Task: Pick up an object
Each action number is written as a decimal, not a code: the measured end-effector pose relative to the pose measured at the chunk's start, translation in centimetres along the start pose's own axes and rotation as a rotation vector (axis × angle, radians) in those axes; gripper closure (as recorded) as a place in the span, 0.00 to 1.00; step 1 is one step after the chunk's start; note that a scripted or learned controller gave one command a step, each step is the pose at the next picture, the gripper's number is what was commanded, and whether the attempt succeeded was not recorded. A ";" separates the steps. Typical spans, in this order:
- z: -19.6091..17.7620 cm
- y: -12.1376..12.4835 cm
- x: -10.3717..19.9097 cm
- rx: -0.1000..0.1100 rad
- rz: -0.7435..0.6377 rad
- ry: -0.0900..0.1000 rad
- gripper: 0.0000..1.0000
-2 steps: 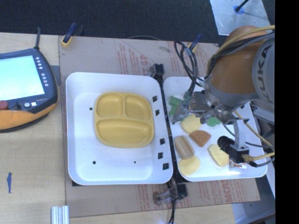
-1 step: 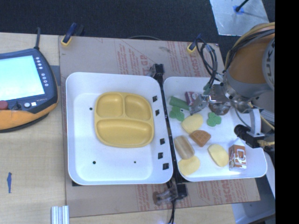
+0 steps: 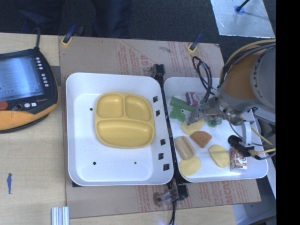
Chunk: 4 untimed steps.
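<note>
Teach pendant point(image 3: 26, 90) left of bins

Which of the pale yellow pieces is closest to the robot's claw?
The pale yellow piece right under the gripper, at the right bin's middle. The other two lie lower, near the bin's front edge.

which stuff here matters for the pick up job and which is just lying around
For the job:
- claw, low in the right bin
- pale yellow piece right under it
- green pieces
- brown wedge
- bread roll

Just lying about:
- yellow divided tray in the left bin
- teach pendant
- clamps
</note>
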<state>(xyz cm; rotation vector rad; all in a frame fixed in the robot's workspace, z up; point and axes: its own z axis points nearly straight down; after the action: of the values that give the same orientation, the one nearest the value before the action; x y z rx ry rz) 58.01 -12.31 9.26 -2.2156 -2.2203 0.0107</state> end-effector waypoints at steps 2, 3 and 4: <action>0.3 6.7 2.7 0.044 0.010 0.008 0.00; -8.8 7.5 -6.9 -0.013 0.006 -0.005 0.00; 0.3 5.4 -7.1 -0.008 -0.002 -0.003 0.00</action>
<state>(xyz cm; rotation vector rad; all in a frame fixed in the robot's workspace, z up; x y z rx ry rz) 63.38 -19.37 8.97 -2.2186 -2.2278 0.0049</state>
